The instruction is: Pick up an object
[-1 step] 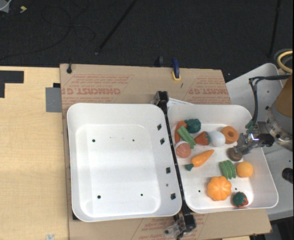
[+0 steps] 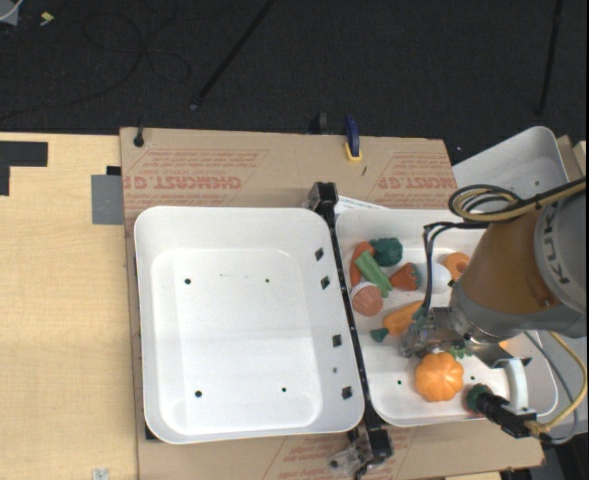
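Note:
My gripper (image 2: 422, 340) is low in the right bin (image 2: 399, 408), under the orange-banded wrist. It sits just above an orange pumpkin-like toy (image 2: 438, 377) and right beside an orange carrot piece (image 2: 402, 317). Further up the bin lie a pink-red round piece (image 2: 367, 300), a green stick (image 2: 372, 268), a dark green lump (image 2: 385, 251), a red-orange piece (image 2: 405, 278) and an orange piece (image 2: 456, 264). A small teal bit (image 2: 378, 335) lies near the divider. No object can be seen between the gripper's tips.
The left bin (image 2: 154, 268) is a wide white tray beside the right one, with a black divider bar (image 2: 339, 308) between them. The arm's body covers the right bin's right side. Cardboard (image 2: 234, 173) lies under both bins.

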`<act>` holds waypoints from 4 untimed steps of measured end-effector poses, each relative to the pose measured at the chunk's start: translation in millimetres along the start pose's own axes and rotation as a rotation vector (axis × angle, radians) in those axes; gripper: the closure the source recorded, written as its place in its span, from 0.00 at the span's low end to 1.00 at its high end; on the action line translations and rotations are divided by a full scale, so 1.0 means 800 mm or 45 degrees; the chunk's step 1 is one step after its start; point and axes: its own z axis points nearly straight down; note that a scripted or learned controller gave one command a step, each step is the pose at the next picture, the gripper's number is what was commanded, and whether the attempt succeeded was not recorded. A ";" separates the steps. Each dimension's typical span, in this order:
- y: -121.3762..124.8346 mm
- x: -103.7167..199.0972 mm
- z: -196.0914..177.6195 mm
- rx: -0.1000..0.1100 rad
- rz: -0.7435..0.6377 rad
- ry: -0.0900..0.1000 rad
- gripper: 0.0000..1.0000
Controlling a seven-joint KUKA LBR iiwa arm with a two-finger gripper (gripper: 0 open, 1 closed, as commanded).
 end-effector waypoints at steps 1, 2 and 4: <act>0.000 -0.003 -0.017 0.001 0.008 0.002 1.00; 0.007 0.014 -0.094 -0.002 -0.004 -0.002 1.00; 0.059 0.089 -0.136 -0.014 -0.009 -0.003 1.00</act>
